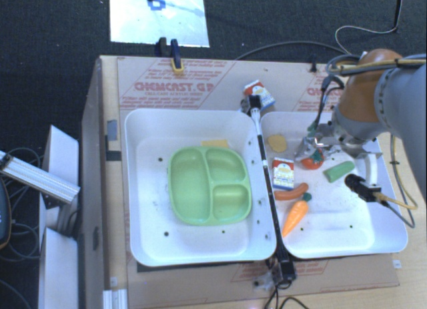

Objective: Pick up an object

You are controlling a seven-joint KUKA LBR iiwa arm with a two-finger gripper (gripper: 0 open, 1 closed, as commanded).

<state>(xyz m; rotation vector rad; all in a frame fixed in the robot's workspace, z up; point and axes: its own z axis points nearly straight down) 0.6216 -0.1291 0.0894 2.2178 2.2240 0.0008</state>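
Note:
My gripper (313, 146) reaches down into the upper middle of the right bin (347, 234). It sits directly above a small red round item (312, 163) and partly hides it. Whether it touches that item I cannot tell. A green block (339, 171) lies just right of the red item. To the left are a round tan biscuit (277, 143) and a small printed carton (283, 173). Below them lie a reddish sausage (291, 193) and an orange carrot (294, 215).
The left bin (150, 234) holds a green divided plate (209, 185), with a yellow piece (215, 143) at its far edge. Another small carton (259, 94) stands on the bench behind the divider between the bins. Cables trail across the right bin's right rim.

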